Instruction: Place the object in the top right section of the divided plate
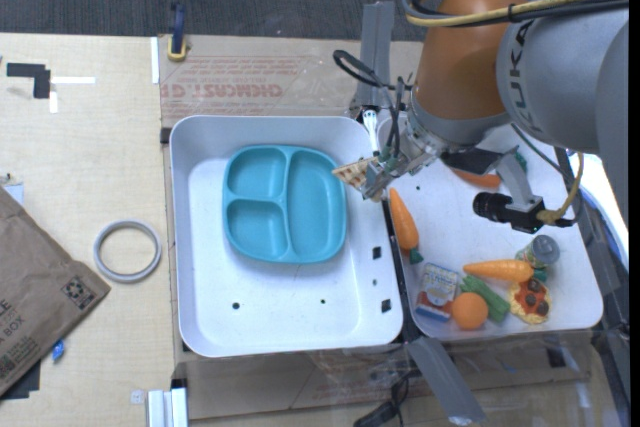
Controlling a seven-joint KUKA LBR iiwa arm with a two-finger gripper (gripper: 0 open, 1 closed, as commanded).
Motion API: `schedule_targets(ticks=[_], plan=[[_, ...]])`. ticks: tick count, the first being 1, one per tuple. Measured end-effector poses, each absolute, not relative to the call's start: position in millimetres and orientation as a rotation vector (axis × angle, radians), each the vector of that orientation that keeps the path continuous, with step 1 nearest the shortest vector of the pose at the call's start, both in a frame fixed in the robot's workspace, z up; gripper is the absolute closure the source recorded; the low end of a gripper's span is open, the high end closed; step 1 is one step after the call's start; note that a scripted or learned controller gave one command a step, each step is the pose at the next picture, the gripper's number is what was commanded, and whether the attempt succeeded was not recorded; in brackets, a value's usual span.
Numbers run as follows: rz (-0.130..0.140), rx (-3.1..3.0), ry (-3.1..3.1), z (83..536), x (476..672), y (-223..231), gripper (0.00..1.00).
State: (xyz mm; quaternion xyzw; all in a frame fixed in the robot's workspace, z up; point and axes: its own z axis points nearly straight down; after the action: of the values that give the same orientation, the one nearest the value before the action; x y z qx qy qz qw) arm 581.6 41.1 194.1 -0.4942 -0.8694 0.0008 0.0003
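I see the gripper [378, 177] pinching a tan wedge [352, 174] at the left bin's [200, 315] right edge, just beside the divided plate [285, 205], ready to drop.

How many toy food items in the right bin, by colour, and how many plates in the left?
Right bin, by main colour, as far as visible:
Orange: 3 (carrot, carrot, orange ball)
Green: 1 (green piece)
Yellow with red spots: 1 (pizza slice)
White packet: 1 (packet)
Left bin:
Blue divided plate: 1 (plate)
Total: 7
A tan piece sits at the claw, uncounted.
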Motion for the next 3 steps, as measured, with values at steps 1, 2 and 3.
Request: schedule_targets(ticks=[1,2,3], plan=[[-0.009,-1.346,-2.854,107,559.5,115,1.00],[-0.004,-1.268,-2.882,102,601.8,113,1.00],[-0.005,-1.114,-2.937,101,647.7,109,1.00]])
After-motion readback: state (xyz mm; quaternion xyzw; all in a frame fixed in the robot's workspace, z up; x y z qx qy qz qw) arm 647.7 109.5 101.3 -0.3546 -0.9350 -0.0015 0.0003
